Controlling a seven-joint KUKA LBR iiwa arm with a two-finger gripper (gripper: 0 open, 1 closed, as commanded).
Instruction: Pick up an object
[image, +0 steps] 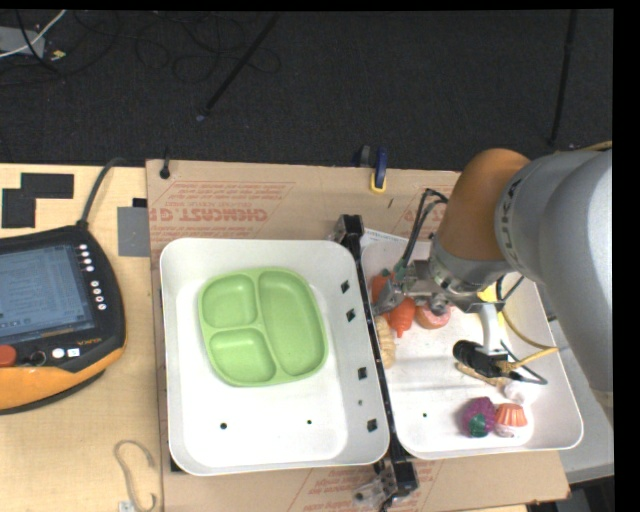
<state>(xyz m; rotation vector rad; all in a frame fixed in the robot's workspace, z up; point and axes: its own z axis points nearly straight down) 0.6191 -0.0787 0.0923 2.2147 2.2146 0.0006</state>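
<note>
My gripper (405, 293) is low in the right bin (560, 425), at its far left corner, with the grey wrist and orange band above it. An orange-red toy (400, 318) lies directly under it, touching or nearly touching it. A small pinkish object (433, 319) sits just right of that toy. A pale tan piece (385, 351) lies against the bin's left wall. Near the front of the bin lie a magenta and green toy (478, 418) and an orange cupcake-like toy (511, 415).
The left bin (190, 420) holds a green divided plate (263, 326). A black divider (368, 340) runs between the two bins. A teach pendant (55, 315) lies on the bench at the far left.
</note>
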